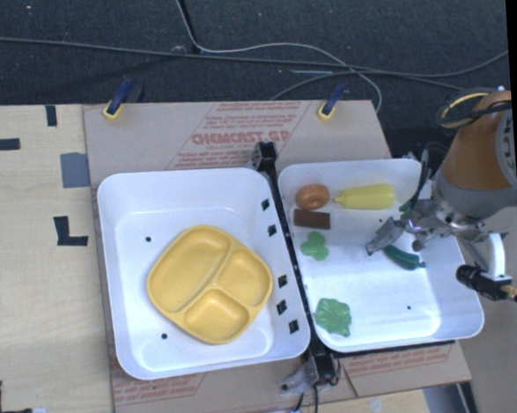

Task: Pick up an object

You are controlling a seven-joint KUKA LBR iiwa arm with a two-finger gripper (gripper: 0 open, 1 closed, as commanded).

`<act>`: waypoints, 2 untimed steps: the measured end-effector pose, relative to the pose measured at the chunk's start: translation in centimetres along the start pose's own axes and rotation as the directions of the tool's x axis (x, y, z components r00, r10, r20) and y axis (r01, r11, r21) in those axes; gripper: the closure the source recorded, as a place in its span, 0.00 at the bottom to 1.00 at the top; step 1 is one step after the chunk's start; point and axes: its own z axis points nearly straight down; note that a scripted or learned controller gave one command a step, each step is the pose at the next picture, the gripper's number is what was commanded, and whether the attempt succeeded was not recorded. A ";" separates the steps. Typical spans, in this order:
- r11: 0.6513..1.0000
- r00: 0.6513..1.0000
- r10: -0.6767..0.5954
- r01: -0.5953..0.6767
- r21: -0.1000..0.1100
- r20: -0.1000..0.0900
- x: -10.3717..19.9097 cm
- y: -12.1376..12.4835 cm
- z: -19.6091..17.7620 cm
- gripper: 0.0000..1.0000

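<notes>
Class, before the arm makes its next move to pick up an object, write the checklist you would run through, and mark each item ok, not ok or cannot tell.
1. Gripper is over the right bin: ok.
2. Objects are within that bin: ok; yellow corn, orange piece, brown block, two green pieces.
3. Something already held between the fingers: cannot tell.
4. Teal item beside the gripper lies free: cannot tell.
5. Yellow divided plate sits in the left bin, out of the way: ok.
</notes>
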 end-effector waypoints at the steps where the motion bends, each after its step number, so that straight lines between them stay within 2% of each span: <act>1: 1.000 1.000 -0.002 0.002 -0.007 0.003 0.0 0.1 4.9 0.00; 2: 1.000 1.000 -0.002 0.002 -0.011 0.004 0.0 0.2 3.5 1.00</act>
